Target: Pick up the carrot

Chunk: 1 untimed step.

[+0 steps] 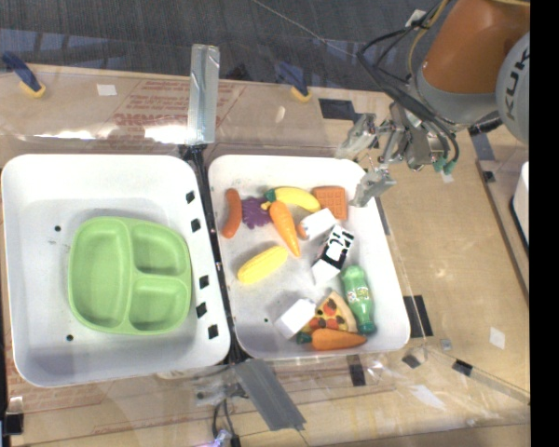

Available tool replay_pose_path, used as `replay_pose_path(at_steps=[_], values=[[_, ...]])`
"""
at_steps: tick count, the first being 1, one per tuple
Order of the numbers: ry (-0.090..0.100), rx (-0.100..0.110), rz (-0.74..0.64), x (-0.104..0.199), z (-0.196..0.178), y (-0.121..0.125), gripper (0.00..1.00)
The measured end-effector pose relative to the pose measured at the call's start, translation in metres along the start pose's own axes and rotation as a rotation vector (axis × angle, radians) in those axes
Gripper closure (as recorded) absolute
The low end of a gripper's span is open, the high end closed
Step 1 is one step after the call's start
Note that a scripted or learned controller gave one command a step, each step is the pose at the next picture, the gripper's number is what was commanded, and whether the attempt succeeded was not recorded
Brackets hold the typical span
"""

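Nearest the lens, a carrot (pixel 337 340) lies along the front wall of the right bin (pixel 391 277), touching a pizza slice (pixel 333 312); another carrot (pixel 283 226) sits mid-bin beside a banana (pixel 293 197). Both look like light, stiff, smooth plastic; pinching across the thick middle seems safest. I cannot tell the tool's (pixel 368 189) state above the bin's far corner.
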<state>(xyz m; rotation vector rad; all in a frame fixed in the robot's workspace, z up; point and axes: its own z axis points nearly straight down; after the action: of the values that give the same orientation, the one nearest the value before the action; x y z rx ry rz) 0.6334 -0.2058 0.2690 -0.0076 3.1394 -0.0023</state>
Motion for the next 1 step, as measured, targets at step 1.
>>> replay_pose_path(at_steps=[1], values=[[0.012, -0.005, -0.043, 0.0123, 0.1362, 0.0342, 0.00]])
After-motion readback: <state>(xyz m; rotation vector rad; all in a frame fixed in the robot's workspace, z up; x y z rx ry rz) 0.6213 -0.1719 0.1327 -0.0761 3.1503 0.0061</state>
